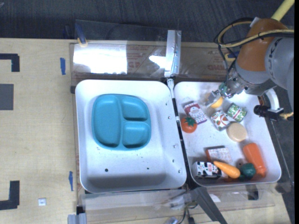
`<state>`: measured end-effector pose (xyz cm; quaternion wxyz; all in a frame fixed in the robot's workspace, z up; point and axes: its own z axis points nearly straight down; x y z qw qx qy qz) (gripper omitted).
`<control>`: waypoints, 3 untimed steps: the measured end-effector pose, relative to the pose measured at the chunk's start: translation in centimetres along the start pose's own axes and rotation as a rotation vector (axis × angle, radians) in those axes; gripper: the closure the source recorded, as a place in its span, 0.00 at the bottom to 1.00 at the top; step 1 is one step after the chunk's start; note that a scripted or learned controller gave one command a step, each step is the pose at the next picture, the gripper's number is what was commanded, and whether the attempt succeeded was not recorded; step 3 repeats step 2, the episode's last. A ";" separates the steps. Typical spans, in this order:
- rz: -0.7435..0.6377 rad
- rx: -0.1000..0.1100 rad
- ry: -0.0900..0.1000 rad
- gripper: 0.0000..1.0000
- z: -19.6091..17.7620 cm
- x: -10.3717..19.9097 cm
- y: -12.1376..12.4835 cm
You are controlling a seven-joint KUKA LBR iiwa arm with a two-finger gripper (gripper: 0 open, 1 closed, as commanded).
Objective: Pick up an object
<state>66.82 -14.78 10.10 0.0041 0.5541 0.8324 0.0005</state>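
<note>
- Over the right bin (273, 164), low at its far edge: gripper (223, 93) beside a yellow toy (216, 102).
- Grip state: cannot tell.
- Nothing visibly lifted; grasp and raise left.

A pale wooden bench (32, 139) with black and blue tape marks stands against dark carpeted floor (140, 3).

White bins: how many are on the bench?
2: the left bin holds a blue tray; the right bin holds the small items.
</note>
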 end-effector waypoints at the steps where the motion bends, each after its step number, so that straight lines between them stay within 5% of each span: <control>1: 0.458 0.002 0.001 1.00 0.9 2.6 1.2; 2: 0.518 -0.005 0.007 1.00 -9.0 14.2 3.3; 3: 0.518 -0.005 0.007 1.00 -9.0 14.2 3.3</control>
